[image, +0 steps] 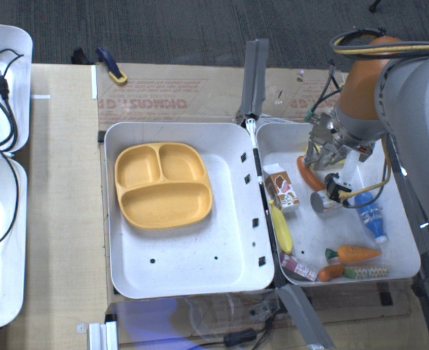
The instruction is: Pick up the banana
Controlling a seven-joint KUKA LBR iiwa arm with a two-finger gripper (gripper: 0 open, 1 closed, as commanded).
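The banana is yellow and lies lengthwise against the left wall of the right bin, just below a small brown snack box. My gripper hangs low over the upper middle of that bin, up and to the right of the banana and well apart from it. Directly beneath the gripper lies an orange-red sausage-shaped toy. Nothing of the banana is covered.
Around the gripper lie a grey cylinder, a blue bottle, two toy carrots, a pink packet and a speckled bar. The left bin holds an orange divided plate.
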